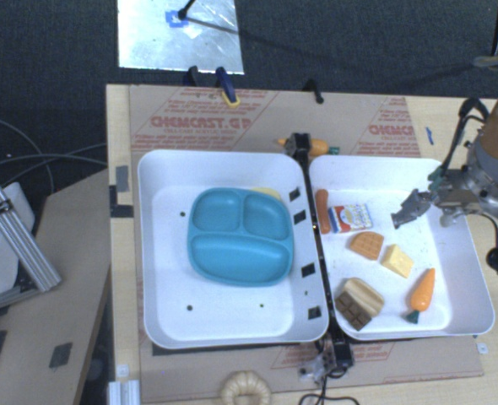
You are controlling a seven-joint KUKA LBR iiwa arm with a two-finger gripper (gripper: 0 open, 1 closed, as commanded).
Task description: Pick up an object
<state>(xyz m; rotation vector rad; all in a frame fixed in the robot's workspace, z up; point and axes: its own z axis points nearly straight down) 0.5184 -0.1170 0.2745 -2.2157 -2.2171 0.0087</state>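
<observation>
Bright, even light; slight blur.

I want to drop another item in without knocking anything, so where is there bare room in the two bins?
Left bin: bare floor rings the blue plate, widest along the front and left walls. Right bin: bare at the back between the carton and gripper, and along the right wall past the carrot. Crowded: waffle, cheese, sandwich, sausage.
</observation>
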